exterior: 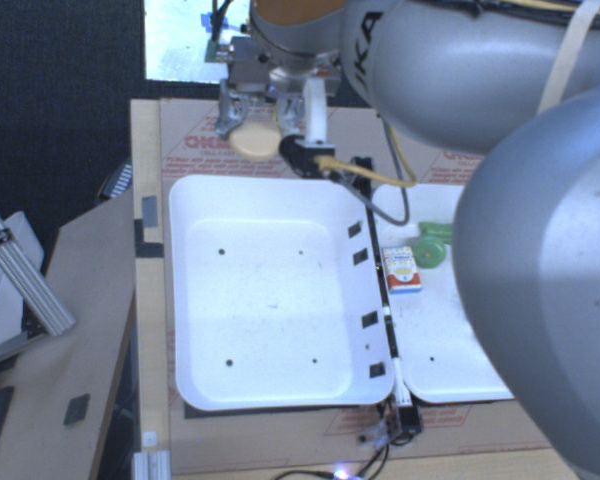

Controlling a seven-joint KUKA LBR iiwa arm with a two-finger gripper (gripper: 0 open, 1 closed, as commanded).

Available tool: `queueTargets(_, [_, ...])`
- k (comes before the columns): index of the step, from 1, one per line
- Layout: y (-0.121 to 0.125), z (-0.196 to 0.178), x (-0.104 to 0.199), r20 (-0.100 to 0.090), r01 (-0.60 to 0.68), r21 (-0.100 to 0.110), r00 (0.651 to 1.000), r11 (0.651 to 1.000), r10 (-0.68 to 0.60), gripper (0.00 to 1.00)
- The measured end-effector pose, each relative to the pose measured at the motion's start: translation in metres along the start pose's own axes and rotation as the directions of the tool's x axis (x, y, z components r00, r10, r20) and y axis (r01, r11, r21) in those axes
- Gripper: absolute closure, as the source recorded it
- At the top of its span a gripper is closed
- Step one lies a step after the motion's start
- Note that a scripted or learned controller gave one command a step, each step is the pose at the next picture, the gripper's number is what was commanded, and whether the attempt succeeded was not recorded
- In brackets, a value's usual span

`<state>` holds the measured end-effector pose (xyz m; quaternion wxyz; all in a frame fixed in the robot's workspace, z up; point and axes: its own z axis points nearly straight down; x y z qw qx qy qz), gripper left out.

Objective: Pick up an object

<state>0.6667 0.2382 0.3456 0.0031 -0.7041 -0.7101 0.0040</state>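
Claw [263, 118] grips a pale round disc [255, 142] between its fingers, above the table [185, 148] with red "CHE…" lettering. Arm [460, 48] reads "KU…". Small printed box [402, 269], well right and nearer the camera; text illegible.

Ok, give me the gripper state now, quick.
Gripper: shut on the pale tan round disc-shaped object, held above the bench beyond the left white bin.

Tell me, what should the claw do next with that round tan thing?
Probably ease it over the left bin and lower it. The claw grips the round tan thing above the cardboard beyond the bin's far rim, so it's already picked.
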Motion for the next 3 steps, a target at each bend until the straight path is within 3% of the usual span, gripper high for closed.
queueTargets(1, [0.001, -0.114, -0.003, -0.006, -0.002, -0.022, 1.0, 1.0, 0.002, 1.0])
queueTargets(2, [-0.002, -0.104, -0.04, -0.002, -0.009, -0.01, 1.0, 1.0, 0.009, 1.0])
queueTargets(3, [0.0, -0.118, -0.059, -0.002, -0.009, -0.013, 1.0, 1.0, 0.009, 1.0])
